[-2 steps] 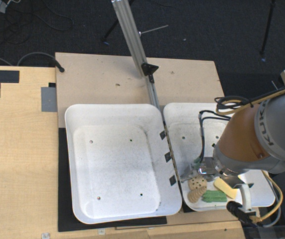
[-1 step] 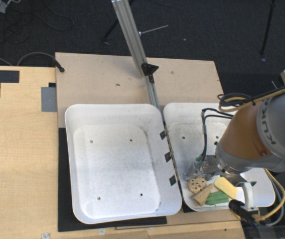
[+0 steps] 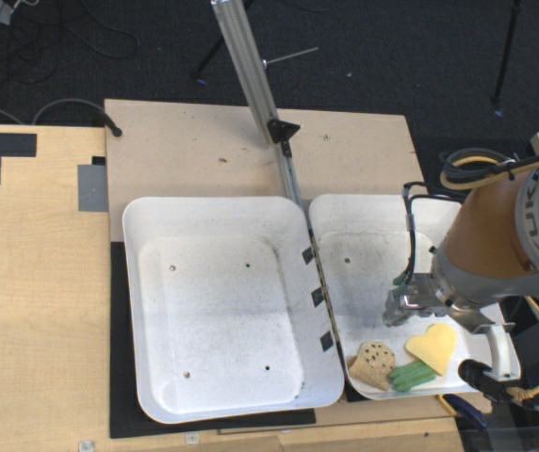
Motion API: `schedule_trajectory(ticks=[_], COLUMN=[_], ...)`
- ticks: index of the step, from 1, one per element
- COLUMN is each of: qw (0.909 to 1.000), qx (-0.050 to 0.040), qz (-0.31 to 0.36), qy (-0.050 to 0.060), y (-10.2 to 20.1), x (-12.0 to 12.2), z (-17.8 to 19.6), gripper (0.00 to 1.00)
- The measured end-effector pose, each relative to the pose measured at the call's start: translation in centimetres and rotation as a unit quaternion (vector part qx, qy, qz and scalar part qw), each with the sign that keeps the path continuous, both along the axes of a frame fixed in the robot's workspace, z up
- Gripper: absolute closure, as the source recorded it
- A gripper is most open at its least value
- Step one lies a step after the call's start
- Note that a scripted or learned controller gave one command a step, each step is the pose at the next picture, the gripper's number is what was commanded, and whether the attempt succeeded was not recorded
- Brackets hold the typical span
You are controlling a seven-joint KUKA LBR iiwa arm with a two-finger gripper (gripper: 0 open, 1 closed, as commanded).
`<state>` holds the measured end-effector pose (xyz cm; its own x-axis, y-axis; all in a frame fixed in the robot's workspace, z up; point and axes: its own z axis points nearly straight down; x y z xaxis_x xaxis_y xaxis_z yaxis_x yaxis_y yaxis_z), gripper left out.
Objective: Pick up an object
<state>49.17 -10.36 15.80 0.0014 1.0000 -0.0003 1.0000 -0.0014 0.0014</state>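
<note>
Grey gripper (image 3: 400, 311) in rt bin (image 3: 368, 252), above cookie (image 3: 375, 356); finger state unclear.

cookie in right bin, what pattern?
Tan with dark specks; the cookie shows best in the camera view.

Aluminium post (image 3: 251, 64) behind left bin (image 3: 156, 243)

Three small items clustered in the near corner of the right bin (image 3: 364, 252), all resting on its floor. Round tan cookie (image 3: 374, 363) speckled with dark chips, lying flat, nearest the divider between the bins. Just right of it, a green elongated piece (image 3: 411, 376), lying at a slight slant, touching or nearly touching the cookie. Above and right of that, a pale yellow heart-like piece (image 3: 433, 346), flat, its lower edge against the green piece
</note>
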Motion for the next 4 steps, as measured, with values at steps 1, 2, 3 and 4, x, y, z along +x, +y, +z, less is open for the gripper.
schedule_trajectory(ticks=[1, 2, 3, 4], qw=[1.0000, 1.0000, 1.0000, 1.0000], qx=[0.0002, 0.0001, 0.0009, 0.0006], qz=[0.001, 0.001, 0.003, 0.002], qy=[0.000, 0.000, 0.002, 0.002], y=[0.2, 0.1, 4.8, 8.8], x=[0.3, 0.4, 2.7, 4.5], z=[4.3, 7.8, 6.6, 6.0], gripper=[1.00, 1.00, 1.00, 1.00])
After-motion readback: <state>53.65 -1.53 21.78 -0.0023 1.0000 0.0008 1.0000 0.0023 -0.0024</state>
